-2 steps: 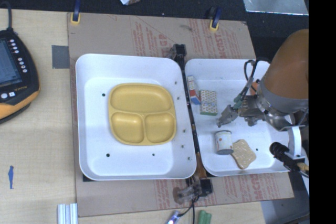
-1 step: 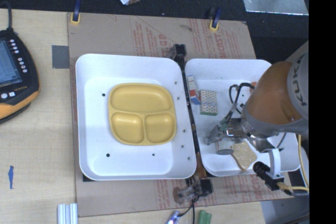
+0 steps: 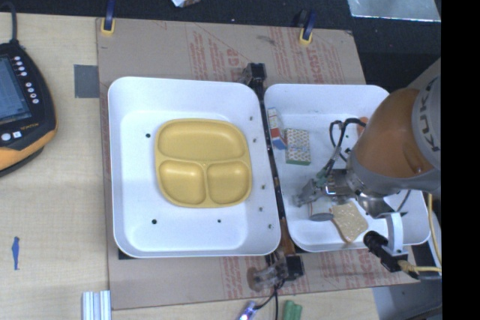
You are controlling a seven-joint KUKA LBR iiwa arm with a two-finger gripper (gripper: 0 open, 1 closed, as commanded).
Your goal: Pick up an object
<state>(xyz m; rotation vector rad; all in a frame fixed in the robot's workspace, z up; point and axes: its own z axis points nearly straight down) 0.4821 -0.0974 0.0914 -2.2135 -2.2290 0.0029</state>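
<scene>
Gripper (image 3: 313, 195) was seen low in the right bin (image 3: 315, 97), lower right of frame; its state could not be told.

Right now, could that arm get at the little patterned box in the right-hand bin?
Probably yes. The patterned box lies uncovered on the floor of the right bin, nothing on top of it, and the gripper hangs over the same bin just below it in the view.

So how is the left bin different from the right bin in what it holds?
The left bin holds one large yellow tray with three compartments; the right bin holds several small items, among them a patterned box and a tan sponge-like piece. The arm reaches over the right bin, not the left bin. Both are shallow and white.
</scene>
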